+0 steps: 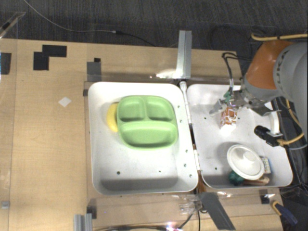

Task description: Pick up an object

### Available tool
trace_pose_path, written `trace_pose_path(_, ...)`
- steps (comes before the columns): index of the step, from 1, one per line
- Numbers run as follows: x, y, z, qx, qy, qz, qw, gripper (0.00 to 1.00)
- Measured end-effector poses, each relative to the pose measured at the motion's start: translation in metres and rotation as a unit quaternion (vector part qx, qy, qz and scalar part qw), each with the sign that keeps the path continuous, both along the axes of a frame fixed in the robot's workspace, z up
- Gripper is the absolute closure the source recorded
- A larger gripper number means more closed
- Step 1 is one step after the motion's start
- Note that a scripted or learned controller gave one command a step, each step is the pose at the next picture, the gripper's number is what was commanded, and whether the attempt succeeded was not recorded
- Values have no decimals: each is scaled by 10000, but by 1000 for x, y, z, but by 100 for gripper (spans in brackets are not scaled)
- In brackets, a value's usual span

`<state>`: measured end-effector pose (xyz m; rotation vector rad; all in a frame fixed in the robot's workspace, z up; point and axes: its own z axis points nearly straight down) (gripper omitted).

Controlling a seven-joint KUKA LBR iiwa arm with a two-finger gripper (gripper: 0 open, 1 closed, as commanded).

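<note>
Nearest the camera, along the lower edge of the wooden bench (43,143), grey metal brackets (211,211) stand against the two shallow white bins, apparently there to fix them in place side by side. Left white bin (103,167) carries a green three-compartment plastic tray (147,121), lying flat in the upper half. A yellow rounded object (111,118) touches the tray's left edge and is partly covered by it.

Right white bin (211,148) holds the remaining items. A white round lidded bowl (244,160) sits in the lower right area. Beside it, against the lower wall, lie a small dark green object (234,178), a brown flat item (256,180) and a small blue-edged piece (266,165); their exact kind cannot be told.

The task's thing is judged to be a small red-and-white printed packet (228,117), located in the upper middle of the right bin, well apart from the bowl. The gripper (230,103) is positioned directly above and touching or nearly touching this packet, with the grey arm and its orange band (262,71) reaching in from the right. The fingers are blurred against the packet, so it cannot be told whether they are spread, closed, or clamped on it. The isolated position of the packet likely favours an unobstructed descent.
</note>
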<state>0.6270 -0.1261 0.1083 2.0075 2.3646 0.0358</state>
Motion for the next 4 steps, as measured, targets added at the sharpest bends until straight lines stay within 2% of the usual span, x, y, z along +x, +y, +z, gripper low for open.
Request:
trace_pose_path(1, 14, -19, -20, 22, 178, 312, 9994, 0)
trace_pose_path(2, -23, -66, -21, 8, 191, 814, 9965, 0)
trace_pose_path(3, -55, -80, 12, -4, 189, 1233, 9922, 0)
trace_pose_path(4, -82, -80, -16, -39, 123, 1434, 9896, 0)
